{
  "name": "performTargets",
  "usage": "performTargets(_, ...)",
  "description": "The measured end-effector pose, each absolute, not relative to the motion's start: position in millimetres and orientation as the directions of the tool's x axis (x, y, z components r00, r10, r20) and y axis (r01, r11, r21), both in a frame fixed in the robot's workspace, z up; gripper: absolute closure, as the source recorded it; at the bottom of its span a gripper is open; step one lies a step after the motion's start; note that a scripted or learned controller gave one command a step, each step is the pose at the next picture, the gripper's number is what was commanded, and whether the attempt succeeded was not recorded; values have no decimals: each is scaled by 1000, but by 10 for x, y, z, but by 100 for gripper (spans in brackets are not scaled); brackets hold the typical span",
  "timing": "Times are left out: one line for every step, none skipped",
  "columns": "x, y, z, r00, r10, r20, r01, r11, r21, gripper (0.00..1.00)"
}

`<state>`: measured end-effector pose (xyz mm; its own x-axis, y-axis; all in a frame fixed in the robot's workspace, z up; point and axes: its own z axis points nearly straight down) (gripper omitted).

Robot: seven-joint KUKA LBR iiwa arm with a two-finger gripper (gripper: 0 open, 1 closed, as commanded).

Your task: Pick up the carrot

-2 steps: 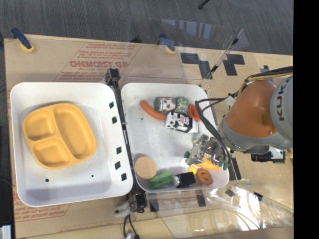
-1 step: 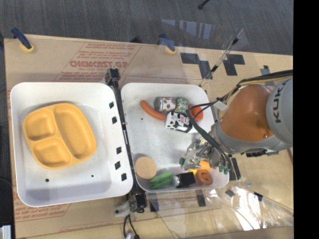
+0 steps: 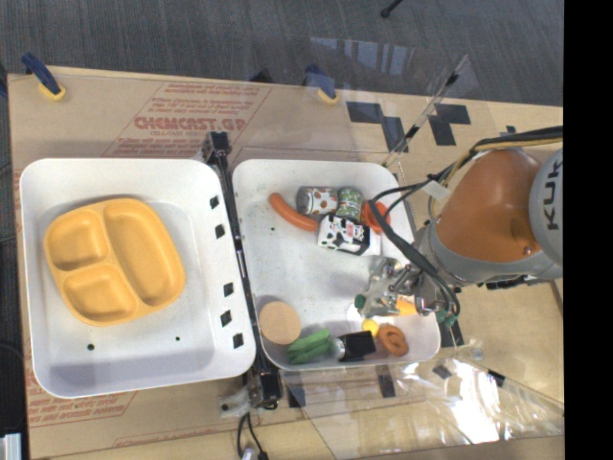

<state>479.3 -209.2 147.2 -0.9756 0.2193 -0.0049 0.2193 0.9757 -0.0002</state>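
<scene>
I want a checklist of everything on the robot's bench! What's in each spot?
Surface: two shallow white bins on a brown board.
Job's things: long orange carrot lying in the right bin's far part.
Clutter: yellow divided plate in the left bin; small tins, tan round disc, green leafy toy.
Hand: low over the right bin's near right corner.
Cables: black ones along the arm.
Surroundings: grey carpet.

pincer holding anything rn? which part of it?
Cannot tell. The pincer is low at the right bin's right side, away from the carrot.

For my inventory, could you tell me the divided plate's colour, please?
Yellow-orange; the divided plate shows in the camera view.
</scene>
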Motion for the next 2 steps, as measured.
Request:
performTargets(4787,-2093,1462,-976,219,-3,219,976,0,0)
performTargets(5094,-2086,927,-909,417,-3,417,909,0,0)
